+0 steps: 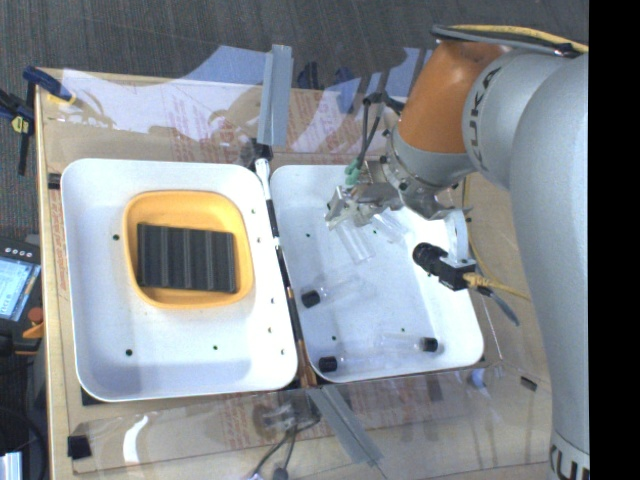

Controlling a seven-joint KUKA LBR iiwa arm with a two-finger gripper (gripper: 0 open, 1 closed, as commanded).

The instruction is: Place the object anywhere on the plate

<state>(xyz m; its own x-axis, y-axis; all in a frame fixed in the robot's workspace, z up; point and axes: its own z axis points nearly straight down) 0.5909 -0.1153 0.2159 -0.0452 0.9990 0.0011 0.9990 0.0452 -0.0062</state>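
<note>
Camera view: from above and at a slant, two shallow white bins sat side by side on the worktop (150,133).
Left bin (95,348): it held a yellow plate (185,208) with rounded corners, and a dark ribbed insert (187,258) lay in the plate's middle.
Right bin (385,308): several clear plastic tubes with black caps lay scattered in it.
Tube near the divider (330,290): it lay close to the bin's left wall, its black cap toward the left.
Tube at the front (400,345): it rested near the bin's front right corner, cap to the right.
Small black cap (328,365): it sat at the front left corner of the right bin.
Arm (520,98): grey with an orange band, it reached in from the right over the right bin's far side.
End effector (352,206): it hung low over the far part of the right bin, just above a clear tube (358,243); whether its fingers were spread or closed, I could not tell.
Task object: the tubes were all in the right bin, well apart from the plate.
</note>
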